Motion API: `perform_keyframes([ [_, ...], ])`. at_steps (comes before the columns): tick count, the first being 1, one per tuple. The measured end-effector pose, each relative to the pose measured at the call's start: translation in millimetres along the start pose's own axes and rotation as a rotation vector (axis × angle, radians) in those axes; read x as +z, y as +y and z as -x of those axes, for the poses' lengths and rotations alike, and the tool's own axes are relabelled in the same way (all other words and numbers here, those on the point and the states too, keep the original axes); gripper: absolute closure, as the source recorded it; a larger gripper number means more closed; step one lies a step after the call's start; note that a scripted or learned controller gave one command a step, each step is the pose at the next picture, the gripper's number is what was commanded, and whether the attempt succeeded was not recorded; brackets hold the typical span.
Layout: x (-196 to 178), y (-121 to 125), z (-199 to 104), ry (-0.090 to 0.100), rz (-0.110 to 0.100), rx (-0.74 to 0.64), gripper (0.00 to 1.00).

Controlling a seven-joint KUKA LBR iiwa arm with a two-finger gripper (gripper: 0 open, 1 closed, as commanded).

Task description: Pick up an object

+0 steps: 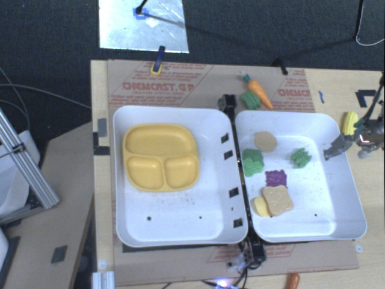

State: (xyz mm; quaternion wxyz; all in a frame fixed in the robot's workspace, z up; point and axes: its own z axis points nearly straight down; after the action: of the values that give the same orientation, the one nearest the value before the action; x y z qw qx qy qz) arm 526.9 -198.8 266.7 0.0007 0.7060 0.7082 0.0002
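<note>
Reaching in at the right bin's (346, 188) right rim: gripper (337, 147), jaws too blurred to tell. Lying in that bin, apart from it: green block (300, 157), tan disc (265, 141), purple piece (275, 177), toast slice (277, 200). Sitting in left bin (138, 221): yellow tray (161, 156).

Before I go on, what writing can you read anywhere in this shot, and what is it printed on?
"CHEMCAST GP", red print on the brown board behind the left bin; the last letters are blurred.
"CHEMCAS...", the same red print on the board behind the right bin, cut off and blurred.
Red print at the board's front edge: too blurred to read.
</note>
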Motion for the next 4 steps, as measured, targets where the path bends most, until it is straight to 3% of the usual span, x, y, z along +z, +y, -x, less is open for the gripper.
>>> perform_keyframes([
  [1, 99, 64, -2, 0.000, 0.001, -0.004, 0.00],
  [2, 188, 60, -24, 0.003, -0.006, -0.003, 0.00],
  [3, 171, 63, -22, 0.000, 0.004, -0.002, 1.00],
  [4, 171, 63, -22, 0.000, 0.004, -0.002, 0.00],
])
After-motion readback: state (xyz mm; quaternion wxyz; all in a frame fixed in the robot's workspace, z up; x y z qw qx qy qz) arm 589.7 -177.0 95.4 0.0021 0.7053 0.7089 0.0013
